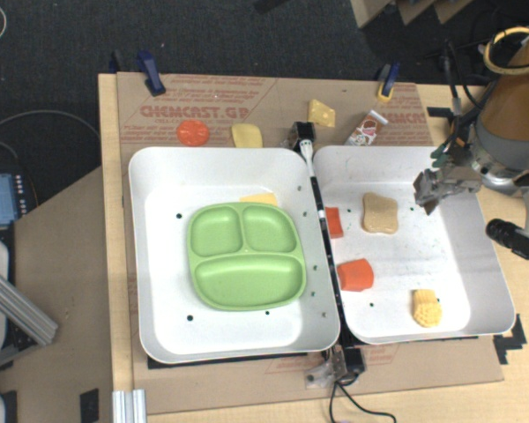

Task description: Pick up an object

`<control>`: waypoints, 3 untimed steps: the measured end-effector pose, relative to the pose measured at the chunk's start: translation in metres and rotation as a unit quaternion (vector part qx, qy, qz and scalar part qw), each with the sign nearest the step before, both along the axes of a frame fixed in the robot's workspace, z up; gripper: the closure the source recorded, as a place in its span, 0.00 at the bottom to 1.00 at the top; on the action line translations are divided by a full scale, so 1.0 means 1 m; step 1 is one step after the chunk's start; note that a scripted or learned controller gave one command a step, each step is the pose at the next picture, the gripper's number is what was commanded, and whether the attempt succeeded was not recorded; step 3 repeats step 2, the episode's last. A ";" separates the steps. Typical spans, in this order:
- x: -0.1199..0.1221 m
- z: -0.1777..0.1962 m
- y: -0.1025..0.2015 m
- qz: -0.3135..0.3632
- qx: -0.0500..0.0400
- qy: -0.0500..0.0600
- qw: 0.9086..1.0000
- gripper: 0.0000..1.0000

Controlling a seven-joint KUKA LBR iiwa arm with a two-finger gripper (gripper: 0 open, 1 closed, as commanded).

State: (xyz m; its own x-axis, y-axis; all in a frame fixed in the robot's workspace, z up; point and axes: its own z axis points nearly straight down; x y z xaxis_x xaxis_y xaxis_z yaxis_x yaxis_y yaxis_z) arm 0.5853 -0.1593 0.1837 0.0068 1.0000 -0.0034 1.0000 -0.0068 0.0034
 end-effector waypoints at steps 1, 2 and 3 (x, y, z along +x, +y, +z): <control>-0.066 0.026 0.036 0.003 0.003 0.004 1.000 1.00; -0.049 0.001 -0.024 0.002 0.000 0.001 1.000 1.00; -0.049 0.001 -0.024 0.002 0.000 0.001 1.000 1.00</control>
